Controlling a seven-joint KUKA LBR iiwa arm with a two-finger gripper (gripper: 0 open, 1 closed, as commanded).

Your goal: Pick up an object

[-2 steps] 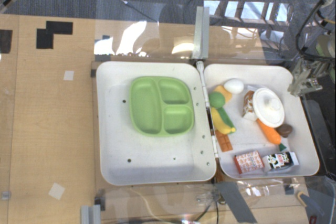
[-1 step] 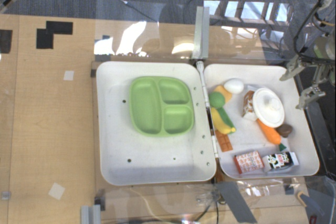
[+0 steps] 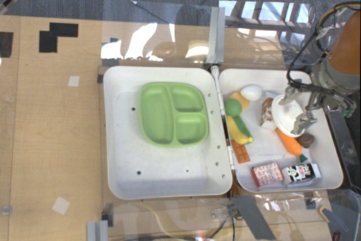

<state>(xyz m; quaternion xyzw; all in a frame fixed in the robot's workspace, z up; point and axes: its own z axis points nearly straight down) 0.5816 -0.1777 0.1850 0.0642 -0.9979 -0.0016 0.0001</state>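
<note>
White left bin point(image 3: 121, 178) well left of the gripper holding a green divided plate point(image 3: 173, 113), right bin point(image 3: 333, 169) beneath the gripper point(image 3: 298, 112), fingers spread astride a white cup point(image 3: 285, 117), orange carrot point(image 3: 291, 143) just below, banana point(image 3: 239, 130) to its left

Plate point(image 3: 172, 114) was lime green, both bins point(image 3: 121, 166) white, carrot point(image 3: 291, 144) orange, banana point(image 3: 239, 130) yellow, and the bench point(image 3: 51, 138) was pale wood with black blocks.
</note>
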